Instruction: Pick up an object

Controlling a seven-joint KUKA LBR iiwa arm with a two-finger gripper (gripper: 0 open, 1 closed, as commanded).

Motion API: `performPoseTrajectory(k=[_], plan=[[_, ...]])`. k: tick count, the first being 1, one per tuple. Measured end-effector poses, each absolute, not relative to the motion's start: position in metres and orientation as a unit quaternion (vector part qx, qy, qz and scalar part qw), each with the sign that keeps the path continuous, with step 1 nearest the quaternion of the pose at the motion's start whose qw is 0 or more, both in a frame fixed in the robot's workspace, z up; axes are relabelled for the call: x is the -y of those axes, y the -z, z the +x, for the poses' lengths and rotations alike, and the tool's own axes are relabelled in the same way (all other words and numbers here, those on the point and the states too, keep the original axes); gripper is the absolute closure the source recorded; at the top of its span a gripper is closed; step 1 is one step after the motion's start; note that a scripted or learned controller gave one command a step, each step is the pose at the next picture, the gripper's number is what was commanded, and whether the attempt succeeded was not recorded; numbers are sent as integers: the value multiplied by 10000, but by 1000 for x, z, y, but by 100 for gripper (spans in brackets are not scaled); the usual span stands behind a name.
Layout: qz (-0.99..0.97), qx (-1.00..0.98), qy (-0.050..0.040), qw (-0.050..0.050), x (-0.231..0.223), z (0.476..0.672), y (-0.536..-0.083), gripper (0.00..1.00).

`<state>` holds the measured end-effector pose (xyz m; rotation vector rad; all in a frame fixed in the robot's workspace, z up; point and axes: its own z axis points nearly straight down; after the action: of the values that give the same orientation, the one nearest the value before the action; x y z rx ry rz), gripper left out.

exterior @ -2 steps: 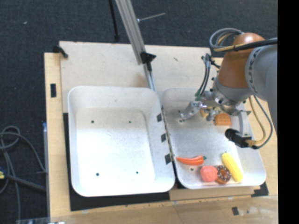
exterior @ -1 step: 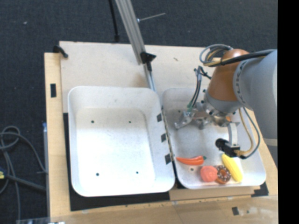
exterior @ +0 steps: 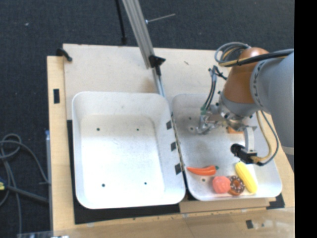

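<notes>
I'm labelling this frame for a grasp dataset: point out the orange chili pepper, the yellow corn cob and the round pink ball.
Orange chili pepper (exterior: 200, 171), camera view, mid-body.
Yellow corn cob (exterior: 246, 177), camera view, middle of cob.
Round pink ball (exterior: 221, 184), camera view, top centre.

The arm (exterior: 272, 81) is a thick grey tube with a rounded orange band (exterior: 240, 81) above the wrist. Thin pale cables (exterior: 230, 51) loop over it, and black cables (exterior: 270, 138) hang beside the metal gripper (exterior: 204, 127).
</notes>
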<state>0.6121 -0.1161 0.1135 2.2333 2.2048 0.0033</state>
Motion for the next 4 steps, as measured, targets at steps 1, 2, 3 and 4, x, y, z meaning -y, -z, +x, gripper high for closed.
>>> performPoseTrajectory(k=[1,2,3,4], plan=[[7055,-7087,-21,31,109,615,-174,100],[7065,-7077,-23,39,114,618,-239,100],[7057,-7085,-17,30,116,619,-282,100],[7050,-7092,-7,4,67,610,-287,100]])
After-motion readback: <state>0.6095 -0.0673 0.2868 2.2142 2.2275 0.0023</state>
